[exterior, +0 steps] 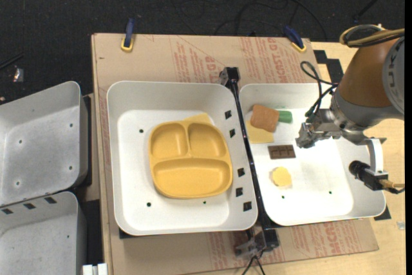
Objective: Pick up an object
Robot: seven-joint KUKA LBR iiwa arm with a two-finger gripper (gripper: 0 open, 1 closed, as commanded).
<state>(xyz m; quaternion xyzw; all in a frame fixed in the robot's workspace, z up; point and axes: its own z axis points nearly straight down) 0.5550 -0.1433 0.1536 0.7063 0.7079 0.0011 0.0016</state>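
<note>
Where tool (306, 137) hovers, glossy white bin (335, 206).

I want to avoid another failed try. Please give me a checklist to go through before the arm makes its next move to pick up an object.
1. Objects in the right bin to pick: ok; brown block, green piece, dark brown tile, yellow round piece.
2. Objects apart from each other: not ok; the brown block touches the pale yellow sheet.
3. Gripper above the right bin: ok.
4. Finger state: cannot tell.
5. Gripper carrying something: cannot tell.
6. Yellow tray away from the gripper, in the left bin: ok.
</note>
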